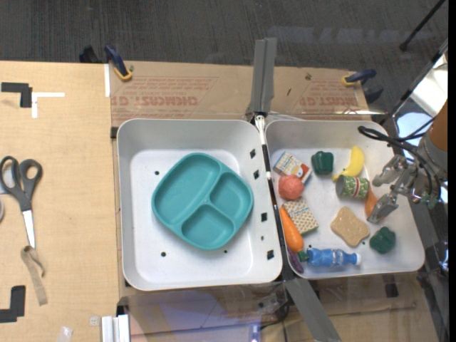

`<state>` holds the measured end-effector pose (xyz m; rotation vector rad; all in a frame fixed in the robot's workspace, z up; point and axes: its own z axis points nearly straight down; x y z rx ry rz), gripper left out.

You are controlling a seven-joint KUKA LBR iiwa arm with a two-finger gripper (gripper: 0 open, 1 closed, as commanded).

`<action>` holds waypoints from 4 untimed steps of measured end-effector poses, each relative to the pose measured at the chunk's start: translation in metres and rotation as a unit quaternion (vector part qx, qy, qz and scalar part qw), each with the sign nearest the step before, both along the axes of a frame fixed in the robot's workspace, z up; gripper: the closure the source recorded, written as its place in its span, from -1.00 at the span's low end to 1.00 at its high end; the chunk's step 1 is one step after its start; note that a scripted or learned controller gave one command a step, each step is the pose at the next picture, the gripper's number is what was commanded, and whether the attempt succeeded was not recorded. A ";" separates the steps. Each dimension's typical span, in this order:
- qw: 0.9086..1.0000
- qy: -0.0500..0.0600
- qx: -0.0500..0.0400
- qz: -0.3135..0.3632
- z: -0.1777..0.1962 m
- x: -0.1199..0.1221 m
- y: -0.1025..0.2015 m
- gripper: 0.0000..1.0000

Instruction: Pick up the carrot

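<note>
The carrot (291, 229) is orange and tapered. It lies along the left wall of the right bin (410, 262), between a waffle-like cracker (303, 216) and the bin's edge. My gripper (385, 190) hangs over the right side of the same bin, far to the right of the carrot. Its two metal fingers stand apart, open, with nothing clearly held. A small orange piece (370, 204) lies just left of the lower finger (385, 207), partly hidden.
The right bin also holds a green can (353, 187), banana (353, 161), green pepper (323, 162), red ball-like fruit (290, 187), bread slice (349, 226), blue bottle (328, 258) and a dark green item (382, 241). A teal divided plate (203, 200) sits in the left bin.
</note>
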<state>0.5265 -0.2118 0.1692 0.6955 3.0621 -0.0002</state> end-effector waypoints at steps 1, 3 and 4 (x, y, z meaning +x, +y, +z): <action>1.000 -0.008 -0.004 -0.009 -0.062 0.076 -0.013 -1.00; 0.974 0.000 0.001 -0.225 -0.077 -0.028 0.087 -1.00; 0.967 -0.001 -0.002 -0.256 -0.076 -0.032 0.109 -1.00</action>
